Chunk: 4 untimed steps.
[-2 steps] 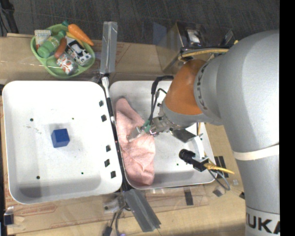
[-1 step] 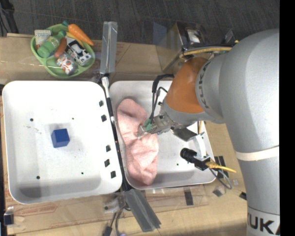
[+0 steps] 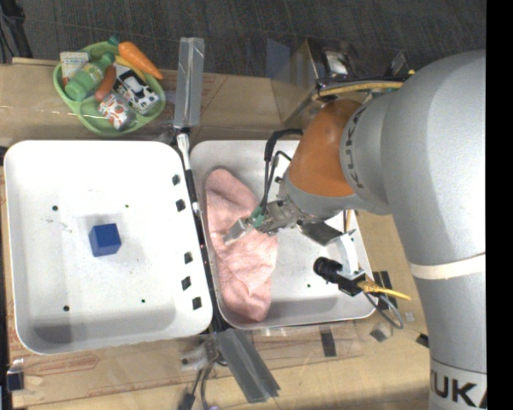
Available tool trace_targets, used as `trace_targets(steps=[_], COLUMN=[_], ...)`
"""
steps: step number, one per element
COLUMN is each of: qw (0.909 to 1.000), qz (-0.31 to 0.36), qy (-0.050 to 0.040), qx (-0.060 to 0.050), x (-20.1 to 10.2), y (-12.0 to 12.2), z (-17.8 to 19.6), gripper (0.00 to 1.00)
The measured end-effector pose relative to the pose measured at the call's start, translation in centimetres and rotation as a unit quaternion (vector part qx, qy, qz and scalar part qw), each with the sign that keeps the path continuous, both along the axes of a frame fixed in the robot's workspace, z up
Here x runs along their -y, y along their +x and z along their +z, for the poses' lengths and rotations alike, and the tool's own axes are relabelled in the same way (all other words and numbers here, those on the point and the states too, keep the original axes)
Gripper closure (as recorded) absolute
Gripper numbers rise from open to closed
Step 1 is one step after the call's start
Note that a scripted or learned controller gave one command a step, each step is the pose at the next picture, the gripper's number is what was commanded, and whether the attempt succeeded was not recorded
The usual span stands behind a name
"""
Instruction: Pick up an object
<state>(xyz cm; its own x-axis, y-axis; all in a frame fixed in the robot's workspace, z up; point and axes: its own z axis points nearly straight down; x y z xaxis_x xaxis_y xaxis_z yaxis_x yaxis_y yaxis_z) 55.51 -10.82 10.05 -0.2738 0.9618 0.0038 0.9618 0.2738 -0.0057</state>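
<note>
Item 1. My hand (image 3: 239,227): lowered into the right bin (image 3: 342,310), its tip lying on the pink cloth (image 3: 244,267) near that cloth's middle. Whether it was released or clenched I could not tell; the wrist above hid the working end, and no fold of cloth showed plainly caught in it.

Item 2. Pink cloth: a soft towel-like piece, crumpled lengthwise along the right bin's left wall. In my judgement this was the thing I had gone for, being the only pickable item in that bin and directly under my hand.

Item 3. Blue cube (image 3: 105,238): alone on the floor of the left bin (image 3: 34,169), well apart from my hand, untouched.

Item 4. Green bowl (image 3: 73,101): on the worktop (image 3: 239,92) behind the left bin, heaped with toy food, a carrot (image 3: 138,56) on top; stored outside the bins, so probably not in play.

Item 5. Black fitting with a yellow cable (image 3: 359,284): at the right bin's near right corner, likely rig hardware.

Status: pick not yet achieved; cloth lay flat, unlifted.
</note>
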Motion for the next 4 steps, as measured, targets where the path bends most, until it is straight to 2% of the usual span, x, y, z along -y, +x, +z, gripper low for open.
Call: trace_targets(steps=[1,2,3,4], qw=[1.0000,0.9996,0.9997,0.9996], qz=[0.000,-0.028,-0.024,-0.029], qy=[0.0000,-0.0012,-0.0006,-0.0011], qx=[0.000,0.002,0.001,0.002], x=[0.0,1.0,0.8,-3.5], y=[0.0,1.8,1.8,6.0], z=[0.0,-0.9,0.0,9.1], gripper=[0.00,0.00,1.00,1.00])
